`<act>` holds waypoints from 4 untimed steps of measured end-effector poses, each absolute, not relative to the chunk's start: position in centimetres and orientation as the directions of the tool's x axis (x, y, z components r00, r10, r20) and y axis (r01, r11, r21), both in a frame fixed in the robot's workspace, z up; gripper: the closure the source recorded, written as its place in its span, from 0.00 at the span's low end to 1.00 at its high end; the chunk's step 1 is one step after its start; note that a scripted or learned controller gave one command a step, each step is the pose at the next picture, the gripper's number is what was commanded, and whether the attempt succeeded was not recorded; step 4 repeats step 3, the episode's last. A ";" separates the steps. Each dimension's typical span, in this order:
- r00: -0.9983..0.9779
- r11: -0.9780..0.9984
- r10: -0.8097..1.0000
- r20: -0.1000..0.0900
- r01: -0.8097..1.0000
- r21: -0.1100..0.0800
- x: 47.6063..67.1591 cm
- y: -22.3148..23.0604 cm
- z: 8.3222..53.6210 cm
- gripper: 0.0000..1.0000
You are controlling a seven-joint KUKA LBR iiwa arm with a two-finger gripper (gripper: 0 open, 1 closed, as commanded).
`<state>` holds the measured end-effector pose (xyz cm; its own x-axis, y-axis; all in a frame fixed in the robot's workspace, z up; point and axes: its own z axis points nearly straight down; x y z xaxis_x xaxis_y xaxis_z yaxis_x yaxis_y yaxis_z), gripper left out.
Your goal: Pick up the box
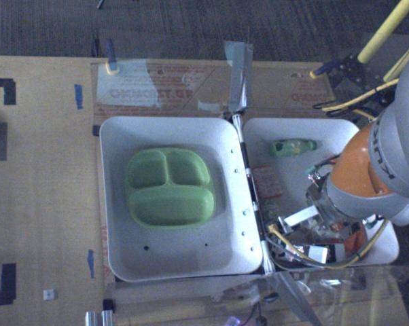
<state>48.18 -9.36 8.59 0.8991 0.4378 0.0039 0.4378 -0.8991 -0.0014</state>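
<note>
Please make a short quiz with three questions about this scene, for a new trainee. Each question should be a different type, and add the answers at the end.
1. True or false: the green divided tray lies in the left bin.
2. Multiple choice: where does the green bottle lie?
A. near the far wall of the right bin
B. on the tray
C. on the bench outside the bins
3. Fill in the missing word: the arm's band above the wrist is ___.

Key
1. True.
2. A. It lies on its side in the right bin, beyond the arm.
3. Orange. The tool works low over the clutter at the near end of that bin.
</note>
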 end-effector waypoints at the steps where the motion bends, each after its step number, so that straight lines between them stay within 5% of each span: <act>1: 0.836 -0.836 0.549 -0.001 0.549 -0.002 48.0 -16.1 25.6 1.00; 2: 0.657 -0.657 0.754 -0.001 0.754 -0.005 47.9 -17.0 18.0 1.00; 3: 0.728 -0.728 0.686 0.004 0.686 0.003 49.6 -12.3 8.7 1.00; 4: 0.728 -0.728 0.686 0.004 0.686 0.003 49.6 -12.3 8.7 1.00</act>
